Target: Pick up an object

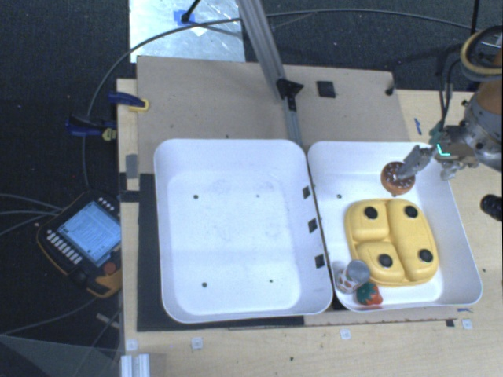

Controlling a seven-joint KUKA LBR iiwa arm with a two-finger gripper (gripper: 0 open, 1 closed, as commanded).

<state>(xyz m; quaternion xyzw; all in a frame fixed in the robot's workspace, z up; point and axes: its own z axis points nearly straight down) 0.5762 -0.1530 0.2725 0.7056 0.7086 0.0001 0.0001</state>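
Observation:
In the right bin (338, 171), a small brown round object (396, 179) lies near the back wall. My gripper (408, 166) reaches in from the right and hangs just above that object's right side, partly covering it. A large yellow four-lobed piece (391, 240) with black dots fills the middle of the same bin. At the bin's front left corner sits a small cluster (358, 282) of a grey, a red and a green item.
The left bin (228, 226) lies beside the right one, with black clips along their shared edge. A slanted metal pole (266, 38) crosses behind the bins. A teach pendant (85, 234) and cables lie off the bench to the left.

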